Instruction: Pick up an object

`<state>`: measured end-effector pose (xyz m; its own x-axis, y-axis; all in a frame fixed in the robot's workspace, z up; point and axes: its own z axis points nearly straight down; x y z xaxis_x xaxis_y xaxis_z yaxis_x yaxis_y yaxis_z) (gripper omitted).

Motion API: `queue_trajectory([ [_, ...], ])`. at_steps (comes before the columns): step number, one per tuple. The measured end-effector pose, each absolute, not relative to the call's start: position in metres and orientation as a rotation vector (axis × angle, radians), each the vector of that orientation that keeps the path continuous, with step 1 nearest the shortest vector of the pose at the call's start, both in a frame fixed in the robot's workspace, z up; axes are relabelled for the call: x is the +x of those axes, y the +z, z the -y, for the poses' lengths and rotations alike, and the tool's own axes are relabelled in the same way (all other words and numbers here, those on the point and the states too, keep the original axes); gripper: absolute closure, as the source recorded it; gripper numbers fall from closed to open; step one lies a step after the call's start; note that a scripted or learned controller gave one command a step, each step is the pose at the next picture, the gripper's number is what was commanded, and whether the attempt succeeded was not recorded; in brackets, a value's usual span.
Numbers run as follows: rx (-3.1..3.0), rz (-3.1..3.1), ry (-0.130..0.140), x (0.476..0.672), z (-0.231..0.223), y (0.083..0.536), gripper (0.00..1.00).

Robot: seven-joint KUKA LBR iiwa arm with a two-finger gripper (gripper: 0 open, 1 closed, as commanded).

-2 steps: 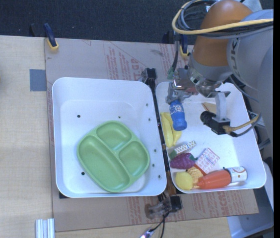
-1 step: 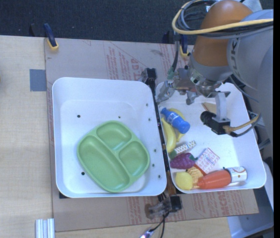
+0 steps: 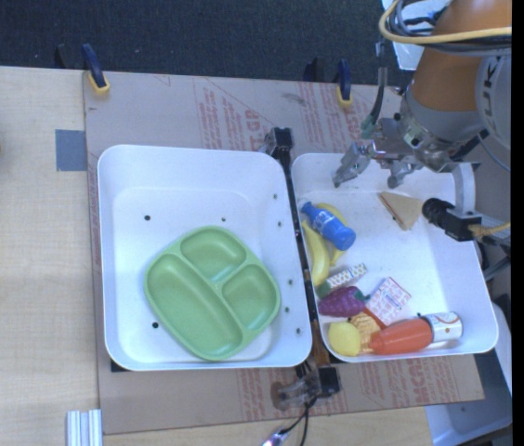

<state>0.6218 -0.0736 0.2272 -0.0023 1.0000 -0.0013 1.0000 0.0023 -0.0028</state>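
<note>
Camera view is showing the arm (image 3: 452,54) reaching in from the right and hanging over the back of the right bin (image 3: 471,277), where all the toys are sitting. Things could go wrong from here, I think: the toys are lying packed close along the bin's left wall and front edge, so the end effector (image 3: 378,167) could be bumping two at once or pinching nothing. The blue bottle (image 3: 329,226) is lying on top of the banana (image 3: 318,254), and it looks round, so it might be rolling away when touched. The orange carrot (image 3: 401,335), the yellow lemon (image 3: 344,339) and the purple toy (image 3: 341,300) are crowding together (a hard spot for fingers). The tan wedge (image 3: 401,209) is sitting alone nearer the end effector, so it seems the easiest pick. The end effector's fingers are spreading apart, fairly wide, and nothing is sitting between them; they are hovering above the bin's back edge. The green plate (image 3: 212,291) is resting in the left bin (image 3: 118,249) on the tabletop (image 3: 20,249).
</note>
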Motion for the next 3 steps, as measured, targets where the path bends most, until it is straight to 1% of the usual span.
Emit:
queue_trajectory([
  [1, -2.216, 2.223, 0.008, 0.589, 0.066, 0.191, 0.00],
  [2, -2.214, 2.222, 0.006, 0.491, 0.097, 0.118, 0.00],
  [3, -2.222, 2.235, -0.007, 0.480, 0.096, 0.095, 0.00],
])
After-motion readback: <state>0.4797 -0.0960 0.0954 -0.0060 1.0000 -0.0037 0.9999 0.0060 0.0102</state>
